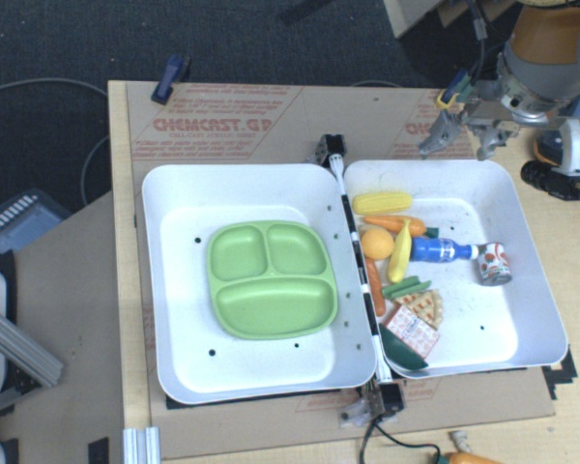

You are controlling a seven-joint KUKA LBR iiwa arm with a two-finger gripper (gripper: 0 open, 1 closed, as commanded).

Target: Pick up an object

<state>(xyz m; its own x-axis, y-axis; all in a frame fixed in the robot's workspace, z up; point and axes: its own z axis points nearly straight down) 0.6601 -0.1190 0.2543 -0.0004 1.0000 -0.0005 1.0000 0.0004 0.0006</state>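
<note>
My gripper (461, 144) hangs above the far rim of the right bin (522, 211), fingers spread open with nothing between them. In that bin lie a corn cob (383, 202), a carrot (394, 224), an orange (376, 245), a banana (401, 251), a blue bottle (443, 251), a small can (494, 264), green beans (406, 287), a waffle piece (420, 306) and a red-white packet (411, 333). All of these sit nearer the camera than the gripper, mostly along the bin's left side.
The left bin (174, 259) holds a green divided plate (271, 278). A black clamp (331, 148) sits where the two bins meet at the far edge. A blue clip (169, 78) lies at the bench's far left corner. Cardboard covers the bench.
</note>
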